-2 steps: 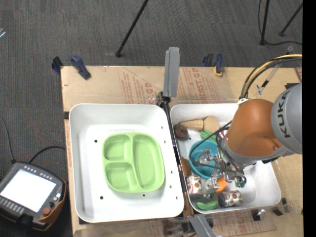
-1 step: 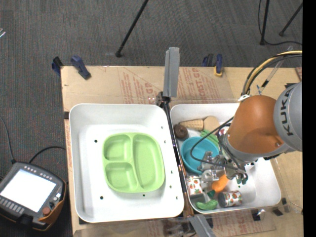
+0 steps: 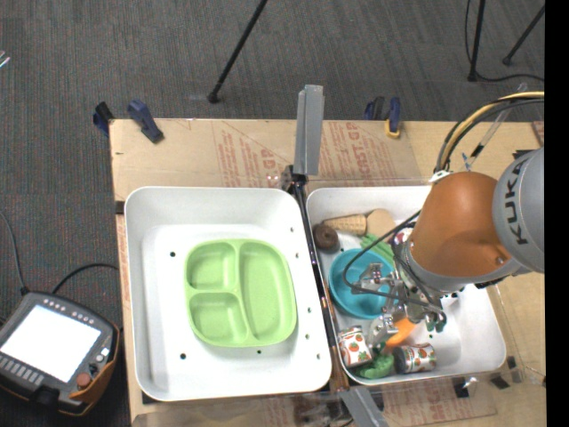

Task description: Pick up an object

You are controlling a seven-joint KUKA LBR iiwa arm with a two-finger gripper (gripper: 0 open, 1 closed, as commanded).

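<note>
— While the gripper hangs low in the right bin, what can you count?

— Two white bins; the left bin, well off to the gripper's left, bears one smooth green tray with three compartments. Two small printed cans: one can just below-left, the other can just below-right. One round blue bowl beside it on the left.

— And the fingers?

— Cannot tell how far apart. An orange carrot lies right at the tip.
</note>
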